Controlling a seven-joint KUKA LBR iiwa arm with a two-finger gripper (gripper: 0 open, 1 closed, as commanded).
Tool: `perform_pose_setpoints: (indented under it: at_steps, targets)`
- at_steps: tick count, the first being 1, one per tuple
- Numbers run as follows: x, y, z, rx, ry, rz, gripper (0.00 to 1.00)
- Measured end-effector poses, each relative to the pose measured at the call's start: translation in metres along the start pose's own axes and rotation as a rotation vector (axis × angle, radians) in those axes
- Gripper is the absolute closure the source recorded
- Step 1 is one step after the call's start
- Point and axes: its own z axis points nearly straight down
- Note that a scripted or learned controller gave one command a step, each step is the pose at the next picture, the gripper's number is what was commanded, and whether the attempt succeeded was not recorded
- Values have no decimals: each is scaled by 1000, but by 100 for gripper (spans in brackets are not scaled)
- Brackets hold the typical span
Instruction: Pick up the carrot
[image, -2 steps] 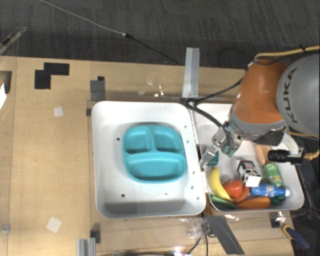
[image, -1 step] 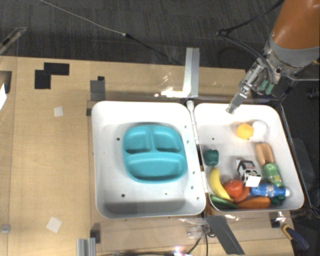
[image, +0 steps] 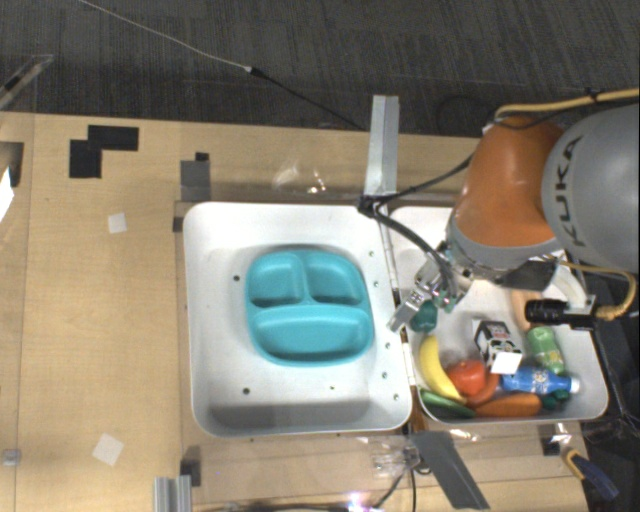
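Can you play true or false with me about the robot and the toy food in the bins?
1. The blue tray with three sections sits in the left bin. True.
2. The carrot lies on the blue tray. False: it lies in the right bin, near that bin's front edge.
3. The banana is in the same bin as the carrot. True.
4. The gripper is over the left bin's far left corner. False: it hangs by the wall between the two bins, just above a small teal thing.
5. A blue bottle lies next to the carrot. True.
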Motion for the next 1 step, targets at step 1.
perform_pose_setpoints:
  at_steps: [1]
  targets:
    - [-67,-41,-121,-8,-21,-147,0]
